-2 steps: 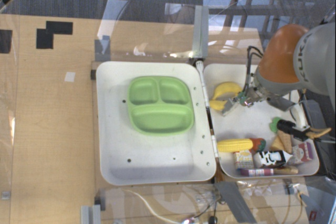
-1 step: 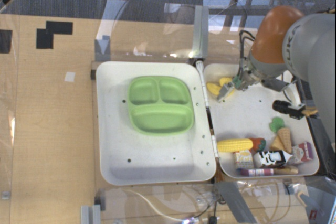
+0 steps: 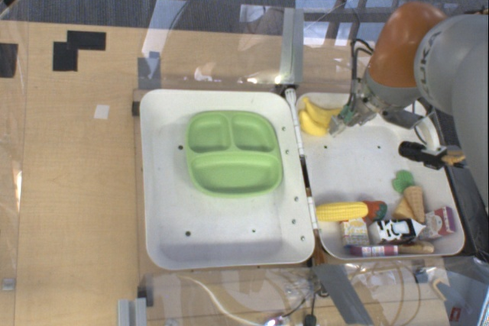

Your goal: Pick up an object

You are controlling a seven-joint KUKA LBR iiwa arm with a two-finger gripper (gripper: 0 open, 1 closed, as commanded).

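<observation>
In the right bin [image 3: 359, 164] a yellow banana [image 3: 313, 119] lies in the far left corner. My gripper [image 3: 341, 122] comes down right beside the banana's right end, its tip touching or nearly touching it. Along the bin's near side lie a corn cob [image 3: 340, 211], a red piece [image 3: 376, 208], a small carton [image 3: 354, 230], a black-and-white toy [image 3: 397, 228], an ice-cream cone [image 3: 414, 201], a green piece [image 3: 403, 181] and a pink packet [image 3: 445, 221].
The left bin [image 3: 164, 233] holds a green divided plate [image 3: 232, 152] at its middle. A black part [image 3: 420, 153] of the arm hangs over the right bin's right side. The bin's middle floor is bare white.
</observation>
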